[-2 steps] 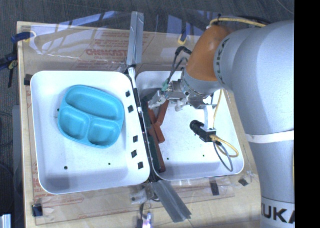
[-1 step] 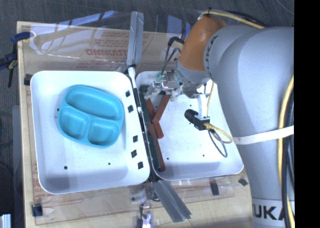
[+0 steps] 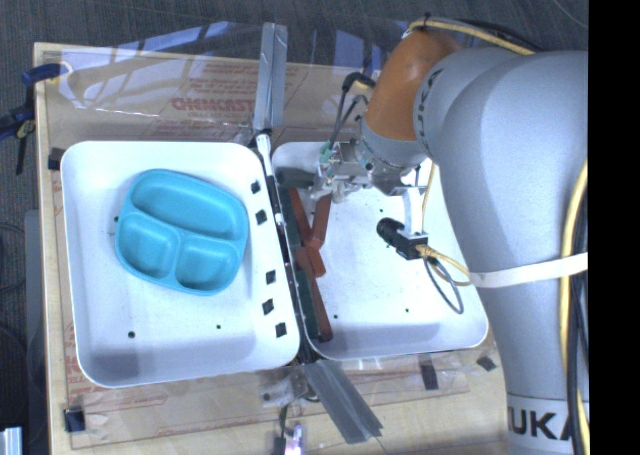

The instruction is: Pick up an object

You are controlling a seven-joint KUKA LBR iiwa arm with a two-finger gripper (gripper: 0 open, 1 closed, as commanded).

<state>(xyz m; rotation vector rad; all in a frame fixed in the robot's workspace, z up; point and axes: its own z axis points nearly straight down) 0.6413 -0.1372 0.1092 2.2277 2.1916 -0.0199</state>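
Note:
In the right bin (image 3: 400, 318), a reddish-brown stick-shaped piece (image 3: 320, 224) leans close to the left wall. A second brown piece (image 3: 309, 261) lies just below it, and a long dark strip (image 3: 313, 305) runs along that wall. My gripper (image 3: 333, 181) hangs over the bin's upper left corner, right at the top end of the upper brown piece. Whether it touches the piece is hidden by the wrist. In the left bin (image 3: 150, 358) lies a blue divided plate (image 3: 183, 230).
The grey arm (image 3: 500, 173) covers the right bin's right side, and a black connector (image 3: 397, 237) with a yellow cable hangs over the bin's middle. A metal divider (image 3: 270, 73) stands between the bins at the back. Black clips (image 3: 268, 278) line the shared wall.

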